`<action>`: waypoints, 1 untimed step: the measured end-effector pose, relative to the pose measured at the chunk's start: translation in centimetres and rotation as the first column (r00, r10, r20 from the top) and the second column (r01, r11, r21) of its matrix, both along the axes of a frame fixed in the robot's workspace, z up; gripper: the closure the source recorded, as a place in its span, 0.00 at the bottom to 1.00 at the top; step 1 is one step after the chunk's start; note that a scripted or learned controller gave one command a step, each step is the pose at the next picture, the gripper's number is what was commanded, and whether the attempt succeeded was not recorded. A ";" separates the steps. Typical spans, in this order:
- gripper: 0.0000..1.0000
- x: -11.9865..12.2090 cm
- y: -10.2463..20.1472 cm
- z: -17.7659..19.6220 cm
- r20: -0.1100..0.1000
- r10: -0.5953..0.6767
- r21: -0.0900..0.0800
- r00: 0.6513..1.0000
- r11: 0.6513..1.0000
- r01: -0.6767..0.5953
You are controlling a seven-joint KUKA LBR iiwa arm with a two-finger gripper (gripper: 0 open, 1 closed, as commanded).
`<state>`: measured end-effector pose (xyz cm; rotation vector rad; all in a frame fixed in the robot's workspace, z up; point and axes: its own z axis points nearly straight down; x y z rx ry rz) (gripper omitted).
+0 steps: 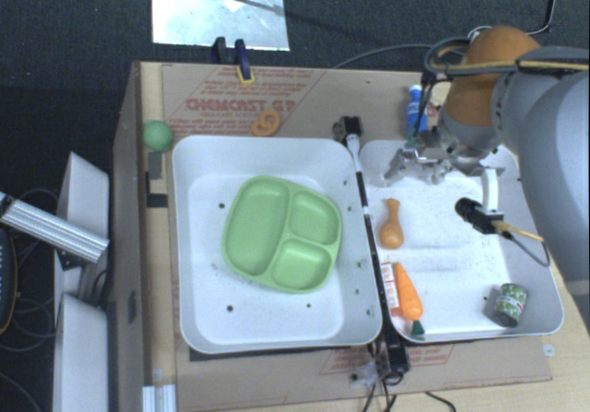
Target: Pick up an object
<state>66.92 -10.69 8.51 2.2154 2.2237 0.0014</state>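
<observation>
Left bin (198,244), white, shallow: holds one green divided plate (281,233) with three compartments, lying flat about the middle of the floor, slightly toward the right wall. Right bin (535,323), white, shallow: holds three items. Item one, a tan gourd-shaped toy (392,224), close beside the left wall about halfway along it, narrow neck pointing to the back edge. Item two, a toy carrot (407,290), orange with a green tip, along the left wall by the front-left corner, green tip frontmost. Item three, a small greenish can (507,302), on its side near the front-right corner, well apart from the other two. Gripper (417,167): at the back-left corner of the right bin; whether it is apart or together cannot be told, and nothing is seen in it. The gourd-shaped toy is the nearest item, lying frontward of the gripper and clear of it; the carrot is farther front, the can farthest.
</observation>
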 end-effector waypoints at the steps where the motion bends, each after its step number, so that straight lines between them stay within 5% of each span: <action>1: 0.00 0.0 -0.6 0.0 0.001 -0.002 0.000 1.000 1.000 0.002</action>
